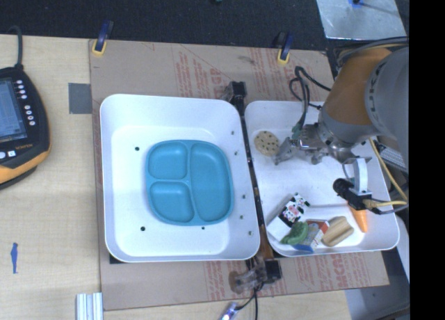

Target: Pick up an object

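Left bin (115, 172), frame centre, carries a blue tray (189, 181) with three compartments. Right bin (389, 238) holds a cookie (265, 142) at its upper left, and along its lower edge a cow toy (295, 210), green piece (297, 234), tan block (337, 231) lying slantwise, carrot (361, 218). Gripper (286, 150) hovers just right of the cookie, fingers slightly spread, pinching nothing

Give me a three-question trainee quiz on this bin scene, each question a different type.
1. True or false: the blue plate lies in the left bin.
2. Which item is nearest the end effector? A) cookie B) carrot C) cow toy
3. Fill in: the plate has ___ compartments.

Key: 1 true; 2 A; 3 three.
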Robot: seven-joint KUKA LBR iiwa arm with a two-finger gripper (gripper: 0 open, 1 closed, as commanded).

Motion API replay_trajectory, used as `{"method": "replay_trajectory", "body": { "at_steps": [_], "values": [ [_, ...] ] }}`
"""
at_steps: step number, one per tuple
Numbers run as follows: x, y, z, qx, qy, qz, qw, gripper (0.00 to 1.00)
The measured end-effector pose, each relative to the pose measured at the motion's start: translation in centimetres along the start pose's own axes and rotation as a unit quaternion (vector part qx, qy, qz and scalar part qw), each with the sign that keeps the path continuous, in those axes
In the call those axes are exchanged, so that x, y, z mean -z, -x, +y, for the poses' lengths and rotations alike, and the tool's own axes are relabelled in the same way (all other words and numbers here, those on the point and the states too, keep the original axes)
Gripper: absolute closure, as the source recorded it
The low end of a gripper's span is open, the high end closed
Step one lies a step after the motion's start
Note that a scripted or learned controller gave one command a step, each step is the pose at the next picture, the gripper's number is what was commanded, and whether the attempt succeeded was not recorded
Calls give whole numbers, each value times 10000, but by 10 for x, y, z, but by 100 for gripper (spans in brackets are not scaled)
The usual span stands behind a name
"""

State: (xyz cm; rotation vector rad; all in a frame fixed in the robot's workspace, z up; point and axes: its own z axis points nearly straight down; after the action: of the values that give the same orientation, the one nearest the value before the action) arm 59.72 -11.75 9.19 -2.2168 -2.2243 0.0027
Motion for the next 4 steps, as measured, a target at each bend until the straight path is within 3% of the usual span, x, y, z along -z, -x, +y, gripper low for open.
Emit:
{"method": "replay_trajectory", "body": {
  "at_steps": [1,2,3,4],
  "values": [
    [-1,-9,-112,11,-16,6,10000,0],
    [0,60,-26,0,5,-4,10000,0],
    [69,94,45,8,11,-3,10000,0],
    [79,94,45,39,3,-5,10000,100]
  ]
}}
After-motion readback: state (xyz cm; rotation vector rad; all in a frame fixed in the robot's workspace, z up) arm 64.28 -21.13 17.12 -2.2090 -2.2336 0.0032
